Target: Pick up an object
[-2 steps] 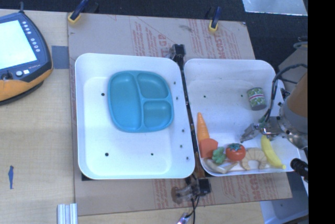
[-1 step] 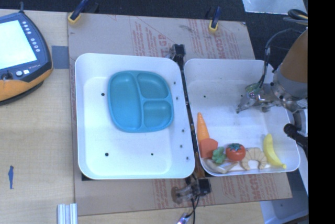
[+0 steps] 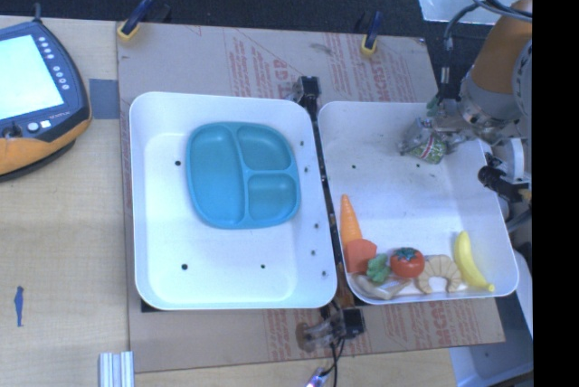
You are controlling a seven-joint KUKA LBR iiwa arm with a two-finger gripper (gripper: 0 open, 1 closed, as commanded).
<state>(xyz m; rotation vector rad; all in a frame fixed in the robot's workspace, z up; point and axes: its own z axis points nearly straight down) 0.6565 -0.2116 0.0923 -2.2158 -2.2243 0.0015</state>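
Grey arm [image 3: 507,60] is cut off at the right edge; its fingers [image 3: 441,116] blur into a crumpled wrapper [image 3: 425,144], grip impossible to tell.

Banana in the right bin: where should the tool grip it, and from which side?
Grip the banana at mid-length, from above, closing across its narrow width. It lies flat near the right bin's near right corner, so the wall probably blocks a side approach.
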